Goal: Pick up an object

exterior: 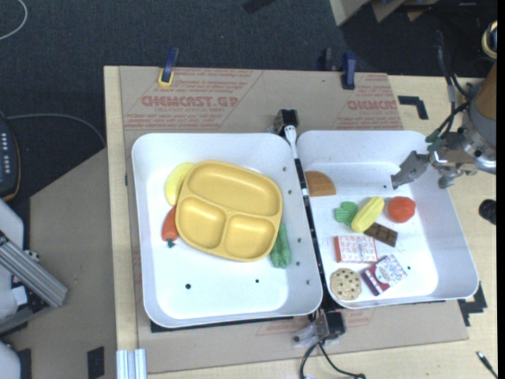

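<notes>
Gripper [427,170] open, holding nothing, above right bin [458,235] back edge. Tomato [402,208] nearest & apart from corn [368,213]: drop straight down, straddle, close.

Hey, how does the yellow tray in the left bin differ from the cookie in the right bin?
The yellow tray is far larger than the cookie. The tray is a rounded rectangle split into three compartments; the cookie is a flat round disc. The tray is plain yellow; the cookie is tan with dark specks. The tray lies partly over other toy foods, while the cookie sits by itself at the right bin's near edge. Both lie flat in white bins.
</notes>
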Tool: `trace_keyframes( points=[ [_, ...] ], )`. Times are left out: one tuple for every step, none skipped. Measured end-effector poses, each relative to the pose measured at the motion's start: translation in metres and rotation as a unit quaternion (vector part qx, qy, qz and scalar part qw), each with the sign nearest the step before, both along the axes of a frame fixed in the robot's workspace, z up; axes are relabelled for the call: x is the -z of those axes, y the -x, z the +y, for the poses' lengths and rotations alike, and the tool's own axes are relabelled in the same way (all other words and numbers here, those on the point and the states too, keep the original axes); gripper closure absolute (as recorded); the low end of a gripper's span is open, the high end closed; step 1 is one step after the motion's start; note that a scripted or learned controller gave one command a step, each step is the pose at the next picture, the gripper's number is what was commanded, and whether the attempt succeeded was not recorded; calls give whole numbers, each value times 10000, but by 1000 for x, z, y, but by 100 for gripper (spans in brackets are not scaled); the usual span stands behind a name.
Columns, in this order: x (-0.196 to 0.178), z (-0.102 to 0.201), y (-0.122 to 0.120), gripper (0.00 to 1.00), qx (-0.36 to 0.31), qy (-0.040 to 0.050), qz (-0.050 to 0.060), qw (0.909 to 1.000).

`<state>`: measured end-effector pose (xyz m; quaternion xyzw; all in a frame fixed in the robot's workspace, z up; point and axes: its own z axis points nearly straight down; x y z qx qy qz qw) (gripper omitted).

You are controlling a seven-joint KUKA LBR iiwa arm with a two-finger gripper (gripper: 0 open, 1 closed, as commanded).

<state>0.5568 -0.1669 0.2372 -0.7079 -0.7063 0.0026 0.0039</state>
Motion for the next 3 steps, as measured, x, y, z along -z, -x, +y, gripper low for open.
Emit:
trace_keyframes(
  points=[
    [-5, 0, -2, 0, -11, 11, -49, 10000],
    [58, -3, -3, 0, -8, -2, -9, 10000],
    [110, -2, -12, 0, -13, 1, -21, 10000]
  ],
)
